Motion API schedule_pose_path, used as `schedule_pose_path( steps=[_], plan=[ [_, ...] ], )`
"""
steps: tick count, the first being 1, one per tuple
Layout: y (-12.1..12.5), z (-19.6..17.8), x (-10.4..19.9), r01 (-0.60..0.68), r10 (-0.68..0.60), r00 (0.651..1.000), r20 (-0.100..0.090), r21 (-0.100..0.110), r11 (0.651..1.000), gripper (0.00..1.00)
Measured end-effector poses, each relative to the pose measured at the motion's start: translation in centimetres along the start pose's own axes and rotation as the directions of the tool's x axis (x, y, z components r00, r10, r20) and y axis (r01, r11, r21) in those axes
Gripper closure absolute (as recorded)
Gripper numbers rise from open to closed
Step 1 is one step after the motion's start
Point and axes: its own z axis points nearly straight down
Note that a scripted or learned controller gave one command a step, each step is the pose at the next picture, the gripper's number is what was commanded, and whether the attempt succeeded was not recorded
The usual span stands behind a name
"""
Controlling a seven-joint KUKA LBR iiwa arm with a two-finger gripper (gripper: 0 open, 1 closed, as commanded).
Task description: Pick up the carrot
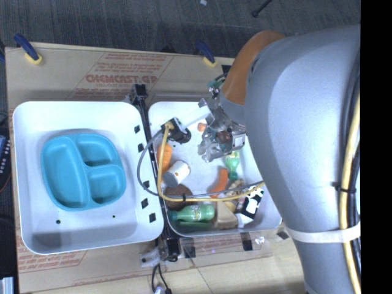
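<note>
Jaws (215, 144) hanging over the middle of the right bin (266, 222), open or clenched impossible to tell. Carrot (164, 155) lying along that bin's left wall, beside a white cup (178, 171). Green bottle (195, 214) by the near wall, label unreadable. Blue tray (82, 169) in the left bin (37, 225). Cardboard (92, 66) on the desk, printed "CHEMCAST".
</note>
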Motion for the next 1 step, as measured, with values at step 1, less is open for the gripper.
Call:
schedule_pose_path(
  steps=[1],
  plan=[
    [-4.89, -11.21, -1.72, 0.004, -0.004, 1.0, -0.001, -0.003, 1.0, 1.0]
  ],
)
